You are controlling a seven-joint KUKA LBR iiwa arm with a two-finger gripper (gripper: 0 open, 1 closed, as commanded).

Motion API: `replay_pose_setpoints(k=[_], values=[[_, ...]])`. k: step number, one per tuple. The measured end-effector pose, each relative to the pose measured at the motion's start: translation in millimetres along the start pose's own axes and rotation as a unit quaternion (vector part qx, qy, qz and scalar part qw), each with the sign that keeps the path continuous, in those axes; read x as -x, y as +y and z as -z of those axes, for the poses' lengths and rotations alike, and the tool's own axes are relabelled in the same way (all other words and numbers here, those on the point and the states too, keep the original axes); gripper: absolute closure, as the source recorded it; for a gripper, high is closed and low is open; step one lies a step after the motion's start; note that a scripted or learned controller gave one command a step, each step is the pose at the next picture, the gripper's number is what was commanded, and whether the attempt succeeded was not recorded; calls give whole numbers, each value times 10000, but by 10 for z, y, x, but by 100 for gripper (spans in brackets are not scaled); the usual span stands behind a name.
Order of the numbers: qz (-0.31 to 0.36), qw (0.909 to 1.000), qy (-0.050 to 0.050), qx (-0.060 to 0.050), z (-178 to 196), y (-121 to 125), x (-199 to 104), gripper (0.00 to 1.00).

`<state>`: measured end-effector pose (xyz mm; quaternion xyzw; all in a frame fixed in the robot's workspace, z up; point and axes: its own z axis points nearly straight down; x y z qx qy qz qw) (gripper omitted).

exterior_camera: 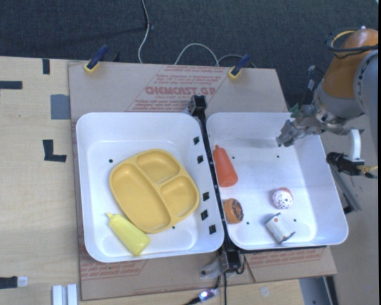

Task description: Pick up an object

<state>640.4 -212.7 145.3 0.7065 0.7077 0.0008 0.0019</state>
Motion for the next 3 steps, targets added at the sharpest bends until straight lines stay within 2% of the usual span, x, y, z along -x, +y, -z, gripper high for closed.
replay_pose_setpoints(k=[2,3], values=[[2,10000,0,2,955,107,68,100],[0,10000,2,-6,1274,117,62,100]])
